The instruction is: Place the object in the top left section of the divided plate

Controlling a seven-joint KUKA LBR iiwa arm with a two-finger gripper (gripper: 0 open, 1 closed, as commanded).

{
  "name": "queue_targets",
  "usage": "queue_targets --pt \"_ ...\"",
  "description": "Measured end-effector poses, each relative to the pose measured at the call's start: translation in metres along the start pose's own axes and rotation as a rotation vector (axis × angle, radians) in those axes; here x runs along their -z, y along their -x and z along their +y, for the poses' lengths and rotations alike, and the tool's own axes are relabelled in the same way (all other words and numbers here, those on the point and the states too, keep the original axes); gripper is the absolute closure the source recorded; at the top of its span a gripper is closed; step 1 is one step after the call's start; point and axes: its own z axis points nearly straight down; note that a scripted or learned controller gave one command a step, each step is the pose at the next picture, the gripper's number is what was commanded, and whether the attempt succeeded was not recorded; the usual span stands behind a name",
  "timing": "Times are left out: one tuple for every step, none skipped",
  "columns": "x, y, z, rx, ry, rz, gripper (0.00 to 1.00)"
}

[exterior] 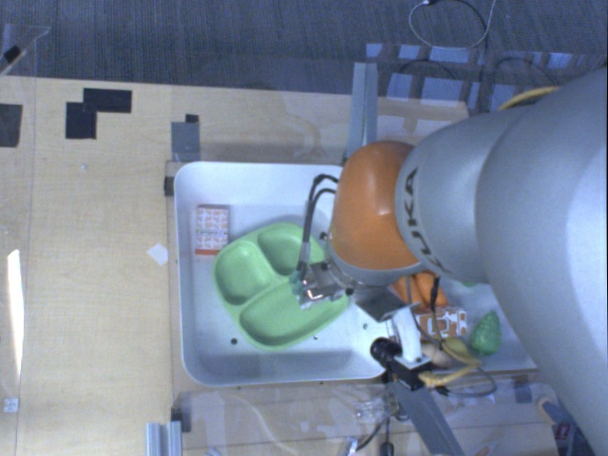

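Grey arm (513, 207) lettered "KUKA", jaws' state hidden, above green divided plate (271, 283), patterned card (212, 229) beside it

Divided plate (249, 275) in left bin (195, 350), packet (212, 229) beside it

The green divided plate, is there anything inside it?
The green divided plate shows bare green in its two left sections. The arm covers its right edge, so what lies there cannot be seen.
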Motion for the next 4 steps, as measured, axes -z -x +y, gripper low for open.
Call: queue_targets --pt "0.102 -0.034 0.086 0.291 0.004 -0.002 1.00" --pt "0.017 -0.047 0.043 0.285 0.001 0.000 1.00" --pt "0.017 -0.046 0.043 0.285 0.001 0.000 0.00" --pt "-0.040 -0.067 0.083 -0.287 0.010 -0.002 0.00"
